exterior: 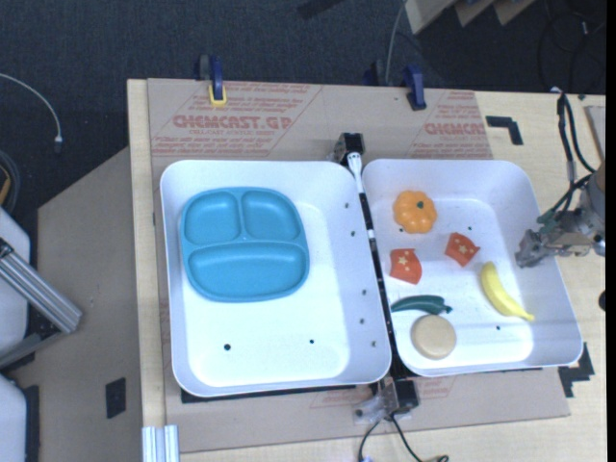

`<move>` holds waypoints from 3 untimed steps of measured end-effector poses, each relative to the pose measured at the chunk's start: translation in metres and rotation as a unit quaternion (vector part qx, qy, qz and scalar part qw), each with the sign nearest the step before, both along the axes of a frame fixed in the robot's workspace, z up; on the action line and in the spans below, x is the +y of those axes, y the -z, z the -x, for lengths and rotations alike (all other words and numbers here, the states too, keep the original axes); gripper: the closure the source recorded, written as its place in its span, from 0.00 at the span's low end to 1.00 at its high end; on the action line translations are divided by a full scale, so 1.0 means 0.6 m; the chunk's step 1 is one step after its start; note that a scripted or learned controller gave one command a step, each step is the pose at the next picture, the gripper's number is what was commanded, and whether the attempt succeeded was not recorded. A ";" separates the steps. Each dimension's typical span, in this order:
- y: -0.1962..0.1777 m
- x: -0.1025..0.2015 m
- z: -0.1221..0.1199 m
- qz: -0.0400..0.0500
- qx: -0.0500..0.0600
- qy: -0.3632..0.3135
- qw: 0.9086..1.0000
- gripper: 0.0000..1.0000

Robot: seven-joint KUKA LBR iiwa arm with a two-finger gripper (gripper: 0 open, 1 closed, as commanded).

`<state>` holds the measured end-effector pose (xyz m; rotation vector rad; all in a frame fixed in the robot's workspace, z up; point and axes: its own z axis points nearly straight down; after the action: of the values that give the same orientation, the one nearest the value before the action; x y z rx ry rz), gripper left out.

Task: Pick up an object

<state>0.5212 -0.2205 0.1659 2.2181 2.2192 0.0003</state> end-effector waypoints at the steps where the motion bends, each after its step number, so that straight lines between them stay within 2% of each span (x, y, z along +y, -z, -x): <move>1: -0.069 0.003 -0.002 0.000 0.000 0.000 1.000 1.00; 2: -0.167 -0.004 0.010 0.001 -0.003 0.000 1.000 1.00; 3: -0.170 0.073 0.011 -0.002 0.002 -0.002 1.000 1.00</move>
<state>0.5144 -0.1769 0.2680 2.2172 2.2278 0.0015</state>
